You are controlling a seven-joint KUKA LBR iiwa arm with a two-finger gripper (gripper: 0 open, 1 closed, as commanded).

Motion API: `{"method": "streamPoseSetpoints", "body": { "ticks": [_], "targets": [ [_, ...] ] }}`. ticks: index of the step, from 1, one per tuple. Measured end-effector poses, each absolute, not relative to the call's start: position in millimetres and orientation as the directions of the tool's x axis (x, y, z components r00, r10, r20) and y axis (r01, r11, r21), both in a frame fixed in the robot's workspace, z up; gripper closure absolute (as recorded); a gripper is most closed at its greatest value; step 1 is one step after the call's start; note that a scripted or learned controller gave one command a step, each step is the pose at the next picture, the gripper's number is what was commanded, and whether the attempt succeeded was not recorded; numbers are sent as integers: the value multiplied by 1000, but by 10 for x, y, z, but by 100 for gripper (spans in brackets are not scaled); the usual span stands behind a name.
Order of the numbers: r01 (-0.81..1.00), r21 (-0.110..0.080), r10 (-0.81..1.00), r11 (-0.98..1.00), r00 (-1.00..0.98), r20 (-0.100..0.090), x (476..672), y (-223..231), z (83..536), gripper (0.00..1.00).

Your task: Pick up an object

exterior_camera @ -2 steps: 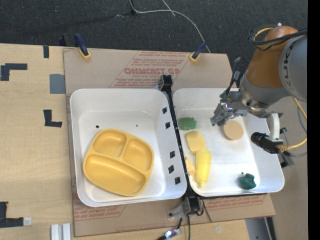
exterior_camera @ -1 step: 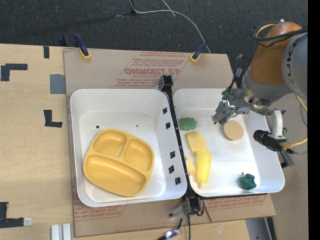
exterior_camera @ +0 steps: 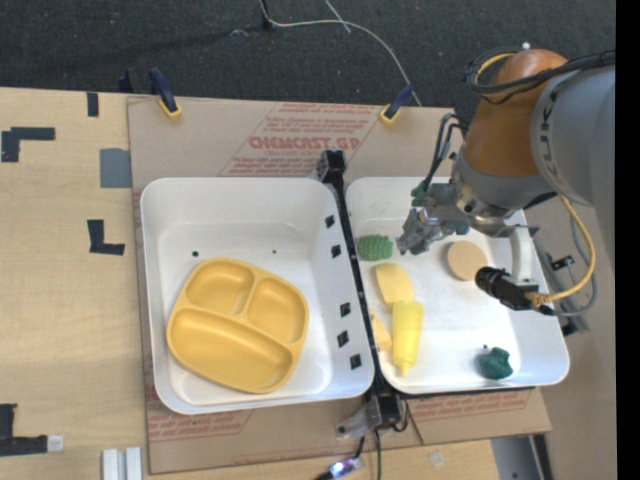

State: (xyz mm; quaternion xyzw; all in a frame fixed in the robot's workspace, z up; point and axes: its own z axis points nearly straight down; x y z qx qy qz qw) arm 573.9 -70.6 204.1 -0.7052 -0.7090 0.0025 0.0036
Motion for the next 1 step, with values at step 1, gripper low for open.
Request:
{"method": "streamPoseSetpoints", "body": {
  "ticks": [1],
  "targets": [
    [1000,-7,1000,8,-8,2,5693,-186,2136,100]
  ]
}}
